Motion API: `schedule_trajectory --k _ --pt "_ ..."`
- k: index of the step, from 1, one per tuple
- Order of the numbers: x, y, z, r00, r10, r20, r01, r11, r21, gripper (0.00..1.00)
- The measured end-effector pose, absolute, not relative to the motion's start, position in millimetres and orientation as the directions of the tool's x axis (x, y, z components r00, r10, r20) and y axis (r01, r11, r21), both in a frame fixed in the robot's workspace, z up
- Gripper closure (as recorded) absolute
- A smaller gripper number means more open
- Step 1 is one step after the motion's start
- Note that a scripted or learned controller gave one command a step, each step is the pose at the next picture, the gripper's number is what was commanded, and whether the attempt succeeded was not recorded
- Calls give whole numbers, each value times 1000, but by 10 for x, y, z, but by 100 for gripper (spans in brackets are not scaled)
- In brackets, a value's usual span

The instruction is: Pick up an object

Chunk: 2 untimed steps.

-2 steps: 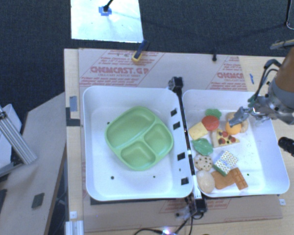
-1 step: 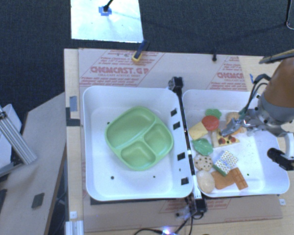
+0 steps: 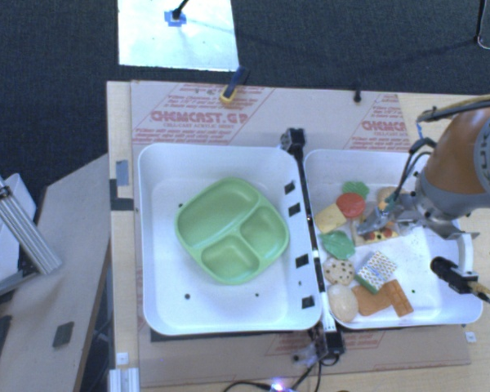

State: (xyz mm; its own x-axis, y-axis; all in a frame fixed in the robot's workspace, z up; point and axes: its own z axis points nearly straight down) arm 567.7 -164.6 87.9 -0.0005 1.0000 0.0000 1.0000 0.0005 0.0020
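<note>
The right bin (image 3: 420, 300) holds several small play-food pieces: a red round piece (image 3: 353, 203), a yellow wedge (image 3: 330, 217), a green leaf shape (image 3: 338, 244), a speckled cookie (image 3: 338, 271), a pale egg shape (image 3: 342, 302), a white patterned packet (image 3: 376, 269) and an orange-brown slab (image 3: 385, 299). My gripper (image 3: 381, 221) reaches down into the bin's middle from the right, just right of the red piece, over a small yellow and dark item (image 3: 380, 235). The arm's wrist hides part of that spot.
The left bin (image 3: 159, 300) carries a green three-compartment plate (image 3: 232, 230). A black divider rail (image 3: 305, 227) runs between the bins. The grey and orange arm (image 3: 465, 166) covers the right bin's far right corner. A metal frame (image 3: 12, 219) stands off the bench's left.
</note>
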Motion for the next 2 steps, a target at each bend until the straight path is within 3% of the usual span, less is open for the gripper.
schedule_trajectory --k 1,2 --pt "5704 -1645 1031 -2 1000 0 1000 2 10 100" --pt "5671 -1605 1644 -4 1000 -1 1000 4 4 100"
